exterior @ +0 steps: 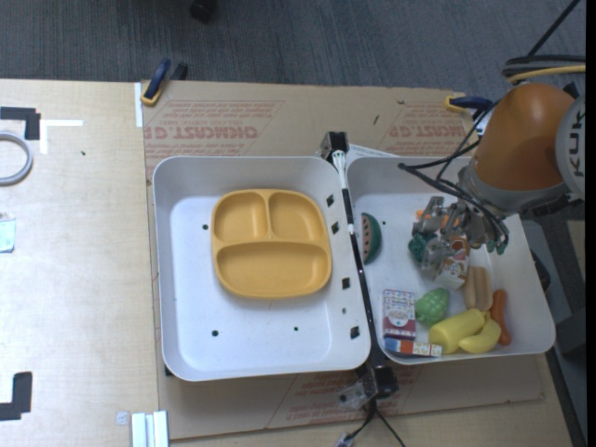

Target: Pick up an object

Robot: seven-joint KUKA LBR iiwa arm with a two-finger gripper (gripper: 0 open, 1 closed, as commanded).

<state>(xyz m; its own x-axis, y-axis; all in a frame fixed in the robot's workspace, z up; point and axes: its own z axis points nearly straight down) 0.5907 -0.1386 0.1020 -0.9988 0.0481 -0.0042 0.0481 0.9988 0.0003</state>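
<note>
The robot's claw point(440, 240) hangs low inside the right-hand bin point(531, 259), over a jumble of small toys; from here I cannot tell how it is set, nor whether it has anything. Just below it lie a green toy point(431, 304), a tan sausage-like piece point(477, 287) and an orange carrot-like piece point(500, 310). Nearer the bin's front edge sit a yellow banana-like toy point(464, 331) and a small red-and-white carton point(399, 313). To the claw's left, against the bin's dividing wall, rests a watermelon slice point(371, 237). Well to the left, in the neighbouring bin point(177, 277), a yellow compartment plate point(272, 243) lies flat. Both bins stand on a cardboard-covered surface point(214, 119).
</note>
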